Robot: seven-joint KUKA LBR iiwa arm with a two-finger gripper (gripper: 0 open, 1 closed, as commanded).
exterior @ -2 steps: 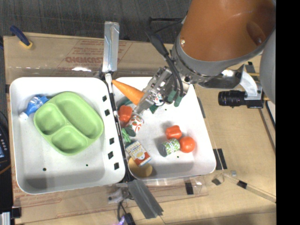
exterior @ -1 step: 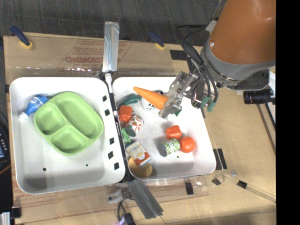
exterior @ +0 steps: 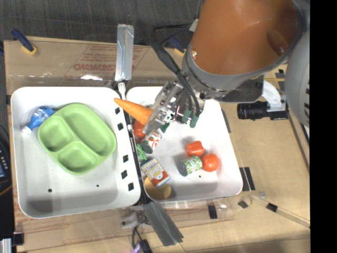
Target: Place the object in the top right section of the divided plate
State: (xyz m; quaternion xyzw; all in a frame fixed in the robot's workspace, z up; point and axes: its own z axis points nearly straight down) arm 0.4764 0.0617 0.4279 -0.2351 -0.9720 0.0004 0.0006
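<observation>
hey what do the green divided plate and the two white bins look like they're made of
The green divided plate looks like molded plastic, matte with a soft sheen and rounded section walls. The left bin and right bin seem to be thin white plastic, smooth with faint glare; I can't be certain.

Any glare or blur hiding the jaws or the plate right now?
Camera view: soft glare on the orange band, which looms large and blurred; gripper slightly soft against the carrot; plate evenly lit and sharp, light shadow in left bin.

Grey arm (exterior: 247, 30) reaches from right; gripper (exterior: 158, 117) angled down-left, low.
</observation>
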